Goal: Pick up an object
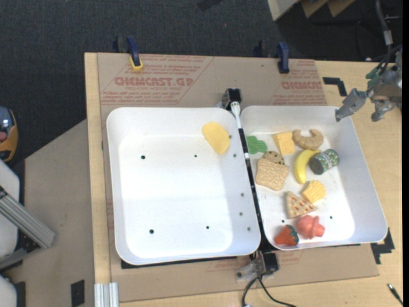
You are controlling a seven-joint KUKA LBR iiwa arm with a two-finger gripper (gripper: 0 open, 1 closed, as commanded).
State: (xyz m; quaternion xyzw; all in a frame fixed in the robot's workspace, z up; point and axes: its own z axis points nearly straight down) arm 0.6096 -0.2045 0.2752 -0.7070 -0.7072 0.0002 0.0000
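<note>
1. The gripper [365, 105] hangs at the far right of the camera view, above the upper right corner of the right bin [364, 171]. Its 2 fingers stand apart, 1 over that corner of the bin and 1 further right, over the bench, with nothing between them.

2. Judged from this, the pick is not yet made: no object is lifted, and every item lies on a bin floor.

3. Taking the right bin as the landmark, its load sits in a cluster near its middle and lower part: a green piece [256, 145] by its left wall, a yellow cheese block [284, 143] just right of that, a tan croissant-like piece [308, 138] nearest the gripper, a banana [302, 165] touching a dark green can [323, 161], a cracker [272, 173] left of the banana, a small yellow piece [313, 190], a pizza slice [298, 205], and 2 red items [300, 230] at its lower edge.

4. The left bin [128, 190], just beside the right bin, holds 1 yellow chip-like object [216, 137] near the shared wall.

5. What is left, in my judgement: travel in over the cluster, descend on 1 item, close and lift. The croissant-like piece and the can look the shortest reach from the gripper.

6. Items lie crowded and touching, so a clean grasp may be hard.
</note>
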